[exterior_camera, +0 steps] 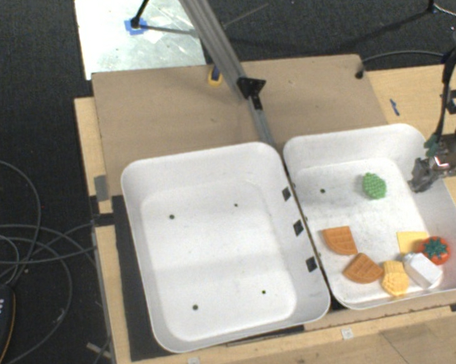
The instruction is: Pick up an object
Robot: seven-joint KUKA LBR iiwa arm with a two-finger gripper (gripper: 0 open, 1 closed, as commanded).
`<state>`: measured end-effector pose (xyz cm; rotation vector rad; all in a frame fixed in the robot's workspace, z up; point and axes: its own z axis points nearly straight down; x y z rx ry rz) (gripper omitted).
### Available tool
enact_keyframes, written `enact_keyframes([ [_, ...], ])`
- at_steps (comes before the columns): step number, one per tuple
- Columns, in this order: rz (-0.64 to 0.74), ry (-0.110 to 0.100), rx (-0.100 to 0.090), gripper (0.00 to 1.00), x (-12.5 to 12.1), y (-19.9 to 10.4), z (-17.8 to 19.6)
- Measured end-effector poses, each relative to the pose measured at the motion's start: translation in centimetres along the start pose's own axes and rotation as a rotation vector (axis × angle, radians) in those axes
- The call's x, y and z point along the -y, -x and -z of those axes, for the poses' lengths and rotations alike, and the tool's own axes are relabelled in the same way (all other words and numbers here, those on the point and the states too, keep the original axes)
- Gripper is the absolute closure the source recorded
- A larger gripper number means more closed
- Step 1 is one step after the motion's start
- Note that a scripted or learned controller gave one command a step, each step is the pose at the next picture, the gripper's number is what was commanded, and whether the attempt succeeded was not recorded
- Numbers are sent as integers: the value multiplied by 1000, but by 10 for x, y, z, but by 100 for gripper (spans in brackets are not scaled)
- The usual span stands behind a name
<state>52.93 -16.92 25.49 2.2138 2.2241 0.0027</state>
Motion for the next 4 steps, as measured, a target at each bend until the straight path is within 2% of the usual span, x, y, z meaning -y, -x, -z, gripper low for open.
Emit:
enact_keyframes([
  [2,7,-2,-4,100,-11,-119,0],
  [4,7,-4,-4,100,8,-233,-25],
])
